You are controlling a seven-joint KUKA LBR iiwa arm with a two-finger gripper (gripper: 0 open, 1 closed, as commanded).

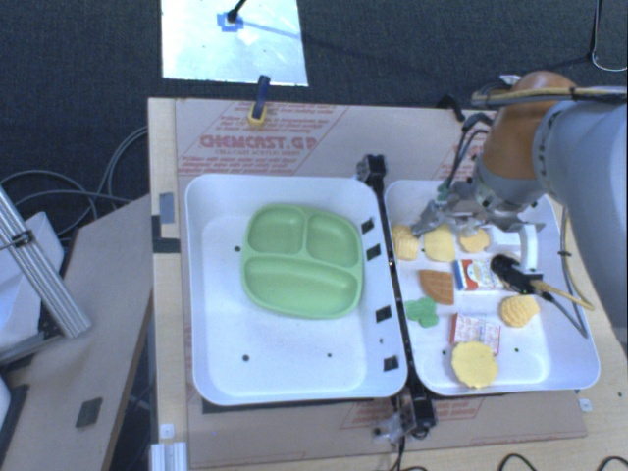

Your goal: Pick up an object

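My gripper [449,220] hangs low over the back of the right bin [579,361], on the grey arm that reaches in from the right. Just below it lie three pale yellow toy foods: one at the left [405,241], one in the middle [440,245] and one at the right [475,240]. The gripper sits closest to the middle one. I cannot see anything held in it. Nearer the front lie an orange wedge [438,285], a red and white box [475,275] and a green piece [422,311].
A bumpy yellow piece [518,310], a red and white packet [475,332] and a round yellow piece [474,363] lie at the right bin's front. The left bin [211,361] holds a green divided plate [302,261]. A black-clipped divider [385,263] separates the bins.
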